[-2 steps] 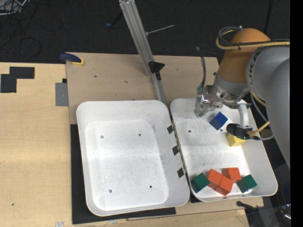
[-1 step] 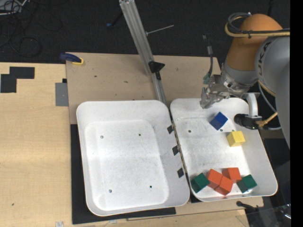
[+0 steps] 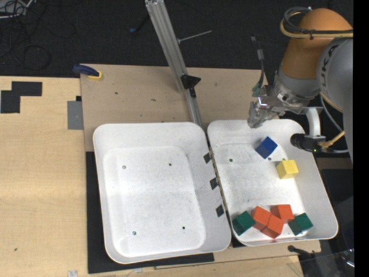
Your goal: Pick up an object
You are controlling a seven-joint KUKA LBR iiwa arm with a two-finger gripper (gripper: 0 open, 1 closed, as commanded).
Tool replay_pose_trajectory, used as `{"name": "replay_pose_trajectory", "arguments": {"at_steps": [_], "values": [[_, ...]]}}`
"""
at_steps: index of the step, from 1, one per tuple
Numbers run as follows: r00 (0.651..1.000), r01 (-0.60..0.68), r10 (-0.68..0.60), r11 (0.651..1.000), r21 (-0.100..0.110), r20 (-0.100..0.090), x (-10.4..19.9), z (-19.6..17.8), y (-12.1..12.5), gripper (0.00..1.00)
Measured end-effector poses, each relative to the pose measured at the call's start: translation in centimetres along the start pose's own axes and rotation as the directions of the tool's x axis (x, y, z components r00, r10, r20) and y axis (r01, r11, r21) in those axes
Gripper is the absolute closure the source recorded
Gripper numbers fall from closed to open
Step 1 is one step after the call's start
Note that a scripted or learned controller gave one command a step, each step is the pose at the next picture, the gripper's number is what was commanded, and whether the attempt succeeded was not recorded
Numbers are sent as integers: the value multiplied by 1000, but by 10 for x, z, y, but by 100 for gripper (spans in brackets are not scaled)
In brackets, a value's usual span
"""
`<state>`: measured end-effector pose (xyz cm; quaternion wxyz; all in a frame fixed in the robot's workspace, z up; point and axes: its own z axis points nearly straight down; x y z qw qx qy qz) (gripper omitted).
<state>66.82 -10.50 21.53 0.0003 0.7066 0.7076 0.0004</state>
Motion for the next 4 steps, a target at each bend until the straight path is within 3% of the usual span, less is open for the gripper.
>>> {"name": "replay_pose_trajectory", "arguments": {"at_steps": [4], "values": [[1000,4,-4,1000,7,-2,194,-23,-112,100]]}}
